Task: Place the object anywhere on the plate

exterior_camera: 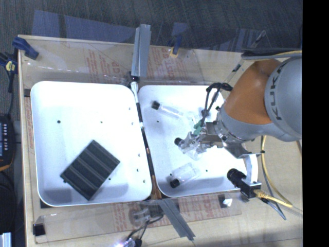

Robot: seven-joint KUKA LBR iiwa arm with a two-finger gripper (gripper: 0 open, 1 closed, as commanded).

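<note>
Your hand (191,142) sits low in the right bin (169,99); you cannot tell its state. The dark ribbed plate (90,169) lies in the left bin (46,94), long axis near-left to far-right. Two clear vials (165,108) (182,176) lie nearby, black caps leftward. The table (77,58) stands on grey floor.

1. Plate (90,169): dark grey, ribbed, rectangular slab. Lies flat in the left bin, front half, rotated so its corners point diagonally. Nothing on it.
2. Clear vial with black cap (165,108): on its side in the right bin, rear-left area, cap toward the left.
3. Second clear vial (183,175): on its side near the right bin's front wall, black cap at lower left.
4. Third clear piece with dark end (186,143): mid right bin, by the gripper; too blurred for detail.
</note>
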